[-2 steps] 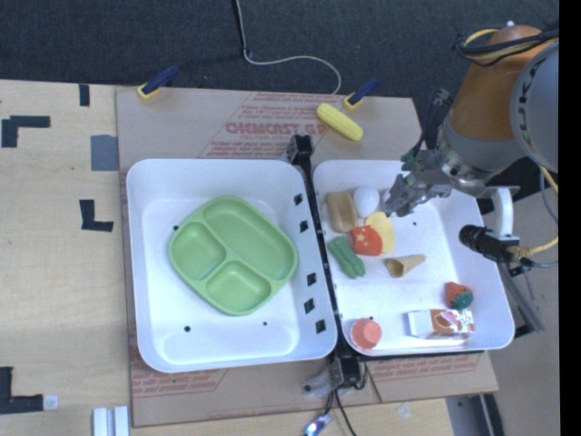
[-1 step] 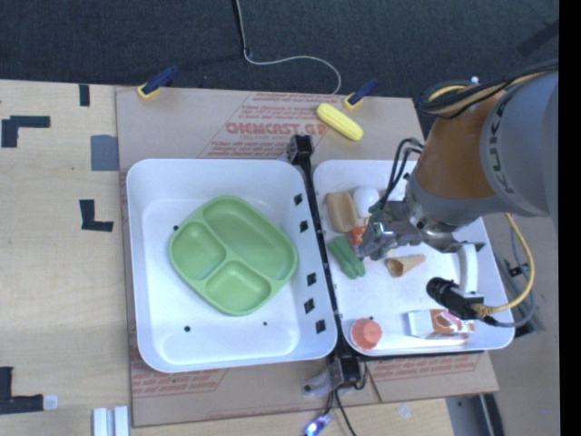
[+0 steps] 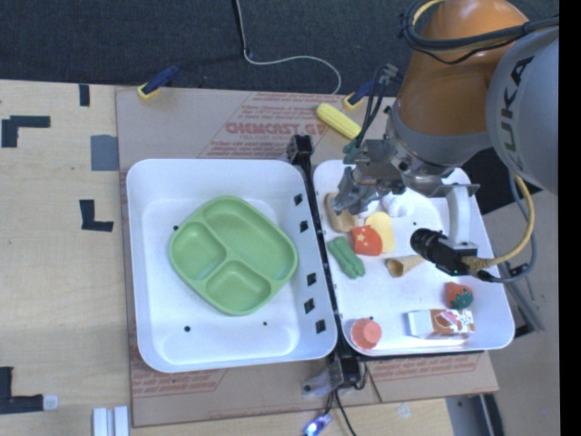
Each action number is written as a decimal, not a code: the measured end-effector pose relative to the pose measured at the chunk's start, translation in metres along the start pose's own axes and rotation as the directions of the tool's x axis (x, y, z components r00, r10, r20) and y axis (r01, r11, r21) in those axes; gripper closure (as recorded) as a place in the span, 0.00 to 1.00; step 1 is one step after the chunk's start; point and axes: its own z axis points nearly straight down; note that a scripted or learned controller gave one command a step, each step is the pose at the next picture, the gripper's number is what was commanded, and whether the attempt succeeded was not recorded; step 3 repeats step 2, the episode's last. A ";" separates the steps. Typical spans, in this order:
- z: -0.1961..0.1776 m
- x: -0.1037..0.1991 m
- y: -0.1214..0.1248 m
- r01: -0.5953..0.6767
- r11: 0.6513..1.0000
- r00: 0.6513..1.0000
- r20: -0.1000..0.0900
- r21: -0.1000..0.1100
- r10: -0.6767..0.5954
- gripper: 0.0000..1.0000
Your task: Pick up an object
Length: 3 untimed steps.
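Camera view, gripper [image 3: 356, 200] low at right bin's [image 3: 495, 334] left edge, finger spread hard to tell, glossy red-yellow toy [image 3: 374, 235] just beside it, ridged green pickle [image 3: 346, 256], smooth green sectioned tray [image 3: 233, 254] mid left bin [image 3: 150, 189].

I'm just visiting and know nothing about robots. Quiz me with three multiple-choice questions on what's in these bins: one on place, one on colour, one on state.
1. Where is the divided plate?
A. left bin
B. right bin
C. on the bench

2. What colour is the plate?
A. red
B. green
C. blue

3. The gripper is
A. over the left bin
B. over the right bin
C. off the bench

Answers:
1 A: the plate lies in the left bin.
2 B: it is light green.
3 B: the gripper hangs above the right bin's toys.
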 end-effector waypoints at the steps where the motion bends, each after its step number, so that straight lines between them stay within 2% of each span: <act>1: -0.054 0.033 -0.047 -0.006 1.000 1.000 0.003 0.011 0.006 1.00; 2: -0.110 0.090 -0.045 -0.005 1.000 1.000 0.003 0.010 0.005 1.00; 3: -0.110 0.090 -0.045 -0.005 1.000 1.000 0.003 0.010 0.005 1.00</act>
